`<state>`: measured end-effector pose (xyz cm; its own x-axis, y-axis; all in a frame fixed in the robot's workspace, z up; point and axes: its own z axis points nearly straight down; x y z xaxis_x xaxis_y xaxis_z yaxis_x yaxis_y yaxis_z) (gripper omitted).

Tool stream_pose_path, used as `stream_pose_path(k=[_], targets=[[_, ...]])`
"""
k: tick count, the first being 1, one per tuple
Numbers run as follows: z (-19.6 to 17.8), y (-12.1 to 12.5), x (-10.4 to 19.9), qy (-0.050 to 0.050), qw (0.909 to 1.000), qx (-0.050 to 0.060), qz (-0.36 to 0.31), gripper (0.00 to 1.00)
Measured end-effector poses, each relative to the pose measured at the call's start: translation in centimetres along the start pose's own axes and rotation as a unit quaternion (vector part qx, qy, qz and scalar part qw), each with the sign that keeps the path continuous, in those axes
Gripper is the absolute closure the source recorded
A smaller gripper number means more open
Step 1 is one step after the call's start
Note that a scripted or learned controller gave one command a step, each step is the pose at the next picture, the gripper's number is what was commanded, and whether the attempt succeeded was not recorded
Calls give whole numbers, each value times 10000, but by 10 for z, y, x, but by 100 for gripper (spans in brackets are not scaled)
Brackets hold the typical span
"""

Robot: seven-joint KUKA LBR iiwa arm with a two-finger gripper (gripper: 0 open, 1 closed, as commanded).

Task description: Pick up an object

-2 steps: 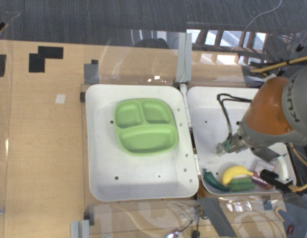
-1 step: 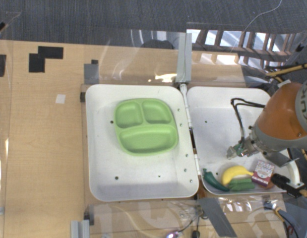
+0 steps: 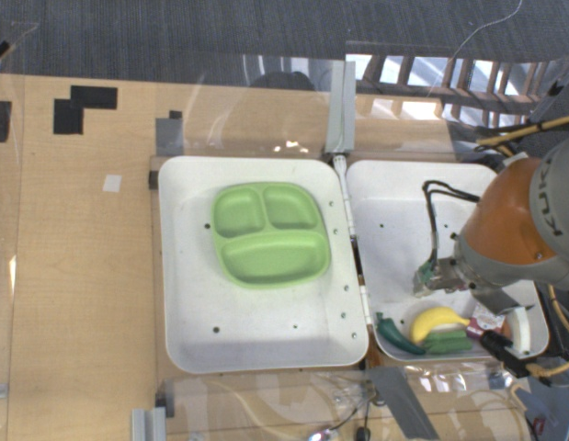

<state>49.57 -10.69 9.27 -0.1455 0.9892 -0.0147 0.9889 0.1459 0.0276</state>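
Arm (image 3: 514, 223) over R bin (image 3: 394, 200); jaws state: can't tell, hidden. Banana (image 3: 437, 321) on green item (image 3: 422, 341) at bin's near edge. Green tray (image 3: 268, 233) in L bin (image 3: 187, 274).

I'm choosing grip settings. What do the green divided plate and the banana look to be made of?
Green divided plate: likely moulded plastic, matte, uniform colour with soft rounded compartment ridges. Banana: smooth with a slight sheen, possibly a plastic toy; too small to tell.
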Motion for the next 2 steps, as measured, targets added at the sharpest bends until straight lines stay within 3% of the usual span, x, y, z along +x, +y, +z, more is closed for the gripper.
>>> stream_pose_path(k=[1, 2], targets=[[1, -10, -63, 27, 10000, 30, -30, 100], [2, -15, -97, 39, 9999, 37, -102, 100]])
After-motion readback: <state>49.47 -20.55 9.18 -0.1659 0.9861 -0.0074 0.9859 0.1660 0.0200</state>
